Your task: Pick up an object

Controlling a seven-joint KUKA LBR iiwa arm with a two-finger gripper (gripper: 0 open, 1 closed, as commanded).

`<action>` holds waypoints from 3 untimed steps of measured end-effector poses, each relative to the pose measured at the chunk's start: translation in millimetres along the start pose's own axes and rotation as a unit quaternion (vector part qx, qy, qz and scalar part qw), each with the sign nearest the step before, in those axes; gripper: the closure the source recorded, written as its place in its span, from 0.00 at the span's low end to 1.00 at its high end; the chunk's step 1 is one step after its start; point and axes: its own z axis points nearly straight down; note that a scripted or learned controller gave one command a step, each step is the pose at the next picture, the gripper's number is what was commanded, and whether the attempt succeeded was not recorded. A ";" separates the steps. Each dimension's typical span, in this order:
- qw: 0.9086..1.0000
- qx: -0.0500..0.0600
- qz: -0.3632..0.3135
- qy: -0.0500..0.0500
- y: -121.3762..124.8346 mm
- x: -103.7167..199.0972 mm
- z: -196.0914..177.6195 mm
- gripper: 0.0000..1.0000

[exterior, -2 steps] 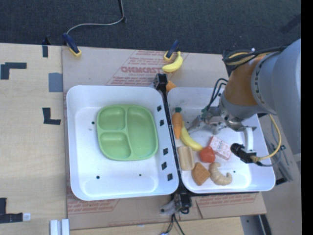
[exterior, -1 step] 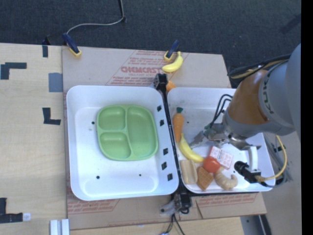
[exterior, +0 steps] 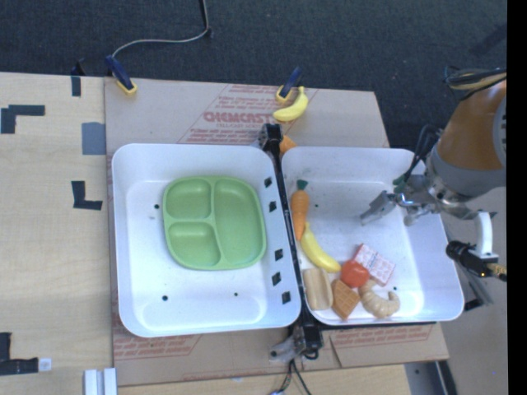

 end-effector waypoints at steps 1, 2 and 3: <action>1.000 0.002 -0.001 0.002 -17.3 54.4 41.4 0.00; 1.000 0.002 -0.001 0.002 -26.8 79.0 66.9 0.00; 1.000 0.000 -0.001 0.001 61.1 93.1 -9.8 0.00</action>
